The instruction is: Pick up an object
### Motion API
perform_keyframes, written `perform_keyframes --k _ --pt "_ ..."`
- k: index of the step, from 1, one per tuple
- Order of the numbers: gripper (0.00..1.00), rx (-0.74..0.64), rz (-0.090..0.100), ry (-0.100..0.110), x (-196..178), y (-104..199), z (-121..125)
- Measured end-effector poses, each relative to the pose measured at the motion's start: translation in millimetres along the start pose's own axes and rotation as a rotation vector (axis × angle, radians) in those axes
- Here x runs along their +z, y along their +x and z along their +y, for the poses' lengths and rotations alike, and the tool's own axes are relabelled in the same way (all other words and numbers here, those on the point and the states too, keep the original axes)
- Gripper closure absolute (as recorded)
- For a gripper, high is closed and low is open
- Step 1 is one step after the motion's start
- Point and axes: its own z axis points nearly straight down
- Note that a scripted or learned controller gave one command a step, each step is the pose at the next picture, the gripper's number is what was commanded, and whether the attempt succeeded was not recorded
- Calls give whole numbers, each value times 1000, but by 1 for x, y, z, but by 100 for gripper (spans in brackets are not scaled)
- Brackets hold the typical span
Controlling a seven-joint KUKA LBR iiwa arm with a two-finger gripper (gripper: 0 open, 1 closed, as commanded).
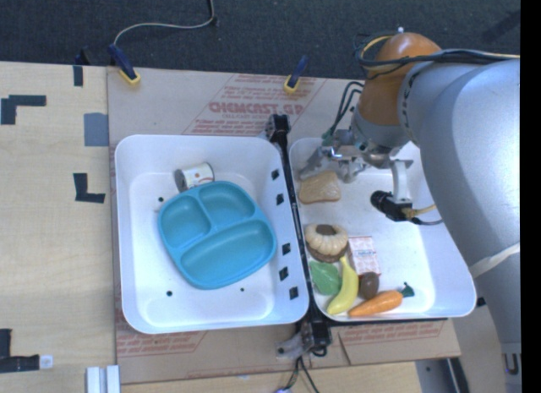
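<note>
In the upper part of the right bin, the gripper is hanging just above a slice of bread; I cannot tell its state. Below the bread, a donut, carton, banana and carrot are lying clustered. In the left bin, a blue tray is sitting beside a small cup.

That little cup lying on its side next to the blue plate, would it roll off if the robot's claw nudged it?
Probably. The small cup lies on its side against the blue divided plate, so its round wall could roll on the smooth white bin floor. It looks small and likely light, so a nudge may send it skidding. The plate should stop it on one side.
</note>
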Motion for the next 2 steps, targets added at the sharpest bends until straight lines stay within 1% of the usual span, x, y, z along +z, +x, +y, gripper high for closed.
perform_keyframes --k 1,2 --pt "0 -1 -1 2 0 -3 0" --pt "0 1 -1 0 0 -1 -12"
